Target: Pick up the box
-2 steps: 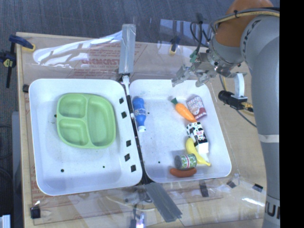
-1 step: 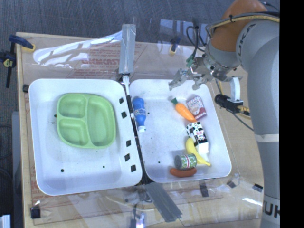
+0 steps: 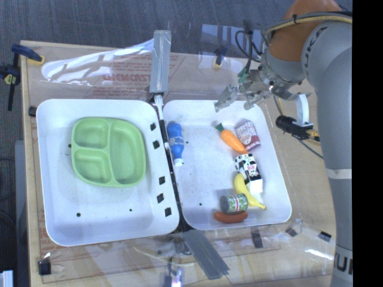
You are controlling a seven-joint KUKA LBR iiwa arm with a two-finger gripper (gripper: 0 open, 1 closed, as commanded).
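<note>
The box [image 3: 249, 171] is a small black-and-white carton lying in the right bin [image 3: 200, 178], near its right side, between a carrot and a banana. My gripper [image 3: 236, 102] hangs over the far rim of that bin, above and behind the carrot. Its fingers [image 3: 222, 103] are spread apart with nothing between them. The box lies well in front of the gripper, untouched.
Around the box lie a carrot [image 3: 231, 139], a red-and-white packet [image 3: 247, 134], a banana [image 3: 245, 191], a green can [image 3: 233, 203] and a sausage [image 3: 230, 217]. A blue bottle [image 3: 175, 142] rests by the divider. A green divided plate [image 3: 109, 152] sits in the left bin [image 3: 54, 208].
</note>
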